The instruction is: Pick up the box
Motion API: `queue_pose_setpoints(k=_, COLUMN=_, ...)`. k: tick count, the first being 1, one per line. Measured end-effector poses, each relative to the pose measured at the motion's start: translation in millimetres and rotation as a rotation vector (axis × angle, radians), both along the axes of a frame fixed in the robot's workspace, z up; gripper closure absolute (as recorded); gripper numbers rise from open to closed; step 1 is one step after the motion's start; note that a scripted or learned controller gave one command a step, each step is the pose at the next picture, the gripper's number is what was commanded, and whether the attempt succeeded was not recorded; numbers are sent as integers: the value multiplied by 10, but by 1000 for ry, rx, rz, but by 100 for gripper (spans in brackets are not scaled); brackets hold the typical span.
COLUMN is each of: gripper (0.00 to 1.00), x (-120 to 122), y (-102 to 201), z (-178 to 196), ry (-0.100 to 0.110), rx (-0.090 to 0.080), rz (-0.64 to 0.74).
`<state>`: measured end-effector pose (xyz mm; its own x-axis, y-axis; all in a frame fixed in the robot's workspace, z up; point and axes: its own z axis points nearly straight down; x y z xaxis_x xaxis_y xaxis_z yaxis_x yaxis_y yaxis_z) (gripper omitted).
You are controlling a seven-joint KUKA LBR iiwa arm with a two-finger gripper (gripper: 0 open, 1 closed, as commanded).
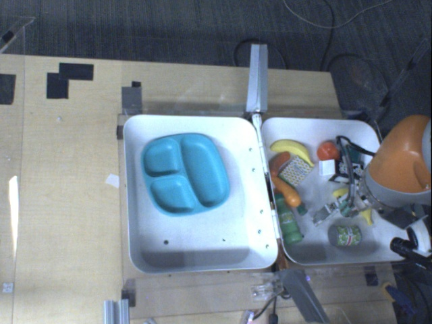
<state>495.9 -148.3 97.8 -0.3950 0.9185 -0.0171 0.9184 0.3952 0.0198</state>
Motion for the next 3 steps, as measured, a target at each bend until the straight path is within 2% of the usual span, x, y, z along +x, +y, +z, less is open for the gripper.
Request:
queue_pose_setpoints(k=1, gripper=0, x=351, y=532, z=227, ry=22, rx=9, rz=2)
queue_pose_setpoints(k=2, gripper=0, x=964, y=-134, z=1392, ry=19, rx=7, rz=5)
queue_pose_setpoints(k=3, gripper=0, x=706, y=147, z=814, ry=22, rx=8, rz=13)
